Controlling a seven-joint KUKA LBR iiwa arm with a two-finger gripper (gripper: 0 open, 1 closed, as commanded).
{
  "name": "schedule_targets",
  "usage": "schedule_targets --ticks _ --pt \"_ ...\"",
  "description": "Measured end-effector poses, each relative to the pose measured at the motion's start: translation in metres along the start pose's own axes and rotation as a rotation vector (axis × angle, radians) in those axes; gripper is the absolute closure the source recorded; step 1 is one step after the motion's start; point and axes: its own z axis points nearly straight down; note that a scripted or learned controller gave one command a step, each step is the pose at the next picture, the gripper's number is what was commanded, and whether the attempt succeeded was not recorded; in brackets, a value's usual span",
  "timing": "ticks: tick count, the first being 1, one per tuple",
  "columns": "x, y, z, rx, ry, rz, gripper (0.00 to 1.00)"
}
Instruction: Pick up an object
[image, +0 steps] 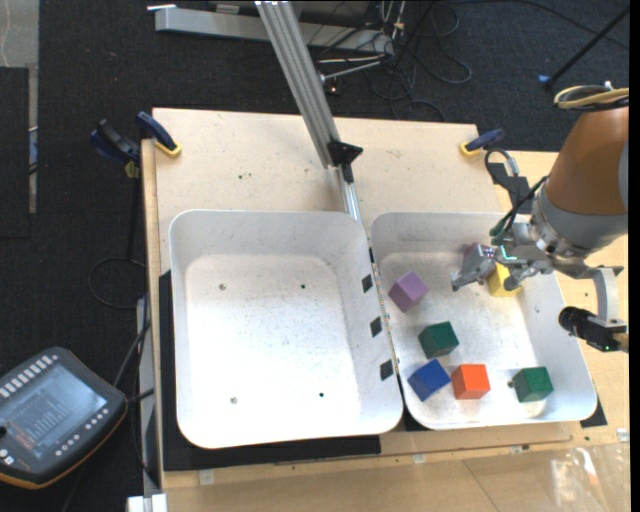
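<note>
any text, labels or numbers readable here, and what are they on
No text can be read in this view.
The teach pendant at lower left has a lit screen with rows of content, too small and blurred to read.
The black tabs along the divide between the two bins carry no legible marking.
The blocks, such as the purple block and orange block, show plain faces.

Two shallow white plastic bins sit side by side on a pale wooden bench (260, 160). The left bin (200, 240) adjoins the right bin (575, 400), which holds a lilac cube (408, 291), a dark green cube (438, 339), a blue cube (429, 379), an orange cube (471, 381) and a second green cube (533, 383). The grey arm's gripper (482, 268) hangs low over the right bin, just beside a small yellow block (500, 282).
</note>
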Motion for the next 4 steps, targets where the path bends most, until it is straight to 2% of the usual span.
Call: schedule_targets --ticks 1,3,4 --pt "0.000 0.000 -0.002 -0.004 -0.001 0.002 0.00" --pt "0.001 -0.006 0.115 0.000 0.000 0.002 0.00" --pt "0.000 -0.005 0.101 -0.007 -0.002 0.002 1.00"
